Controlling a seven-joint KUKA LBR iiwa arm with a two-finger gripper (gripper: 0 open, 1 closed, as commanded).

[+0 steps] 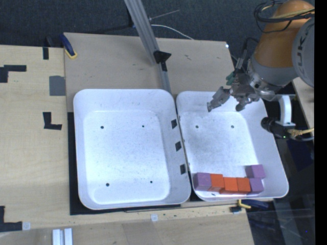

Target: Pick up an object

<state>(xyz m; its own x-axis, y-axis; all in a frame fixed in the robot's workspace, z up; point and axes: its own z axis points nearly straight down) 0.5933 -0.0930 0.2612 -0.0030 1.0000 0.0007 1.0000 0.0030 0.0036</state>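
Note:
Several small blocks lie in a row along the near edge of the right bin (265, 137): a purple block (203, 180) at the left, orange blocks (231, 184) in the middle, and purple blocks (255, 171) at the right. My gripper (227, 101) hangs over the far part of the right bin, well away from the blocks. Its two fingers are spread apart, open, with nothing between them.
The left bin (125, 147) lies beside the right one, with black clips (178, 146) along the shared rim. A slanted metal post (145, 29) rises behind the bins. Bare bench lies to the left, with black tape marks (48, 120).

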